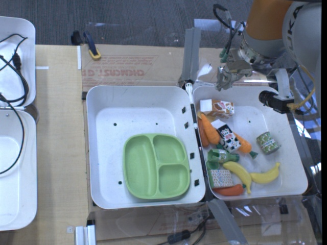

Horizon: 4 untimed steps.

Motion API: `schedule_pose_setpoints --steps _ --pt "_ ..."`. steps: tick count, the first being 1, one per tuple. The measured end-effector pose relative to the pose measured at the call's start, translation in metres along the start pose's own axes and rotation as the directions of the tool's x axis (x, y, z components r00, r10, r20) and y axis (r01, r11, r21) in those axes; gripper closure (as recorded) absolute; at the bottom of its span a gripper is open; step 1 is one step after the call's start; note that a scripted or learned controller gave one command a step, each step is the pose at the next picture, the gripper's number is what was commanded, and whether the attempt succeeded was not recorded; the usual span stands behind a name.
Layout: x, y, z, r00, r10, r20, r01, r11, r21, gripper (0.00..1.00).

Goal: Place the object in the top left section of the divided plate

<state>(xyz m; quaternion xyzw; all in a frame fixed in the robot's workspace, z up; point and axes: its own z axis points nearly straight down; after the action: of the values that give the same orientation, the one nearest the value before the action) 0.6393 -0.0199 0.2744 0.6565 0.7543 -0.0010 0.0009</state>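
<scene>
Light green three-section divided plastic plate (156, 166) lies flat in the left white bin (102, 111), toward its near right corner. One long compartment runs along the plate's left side; two smaller ones are stacked on its right. All compartments bare.

Right white bin (286, 137) holds the candidate objects, clustered at its left half: small white-and-brown carton (218, 107) near the far wall; orange carrot (208, 129), long axis running from far-left to near-right; black-and-white printed pouch (229, 138) lying across it; two yellow bananas (250, 175), curved, tips toward the near wall; green round can (267, 142) lying apart to the right. Which of these is the task's object: cannot tell. Items at the near left corner overlap, outlines hard to separate.

Pincer (226, 80) hangs over the far left corner of the right bin, above the carton, nothing visible in it. Finger spacing not resolvable. Arm cut off at the upper right edge.
</scene>
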Motion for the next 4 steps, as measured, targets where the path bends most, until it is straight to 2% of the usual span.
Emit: schedule_pose_setpoints --steps 1,2,3,4 --pt "-0.052 -0.124 -0.166 0.998 0.066 0.0 -0.066 0.998 0.002 1.0" --pt "-0.032 -0.167 -0.062 1.0 -0.004 -0.001 0.004 1.0 0.003 1.0" --pt "0.047 -0.157 0.024 0.999 -0.043 -0.002 0.043 0.999 0.003 1.0" --pt "-0.014 -0.162 0.084 0.971 0.241 -0.002 -0.241 0.971 0.005 1.0"
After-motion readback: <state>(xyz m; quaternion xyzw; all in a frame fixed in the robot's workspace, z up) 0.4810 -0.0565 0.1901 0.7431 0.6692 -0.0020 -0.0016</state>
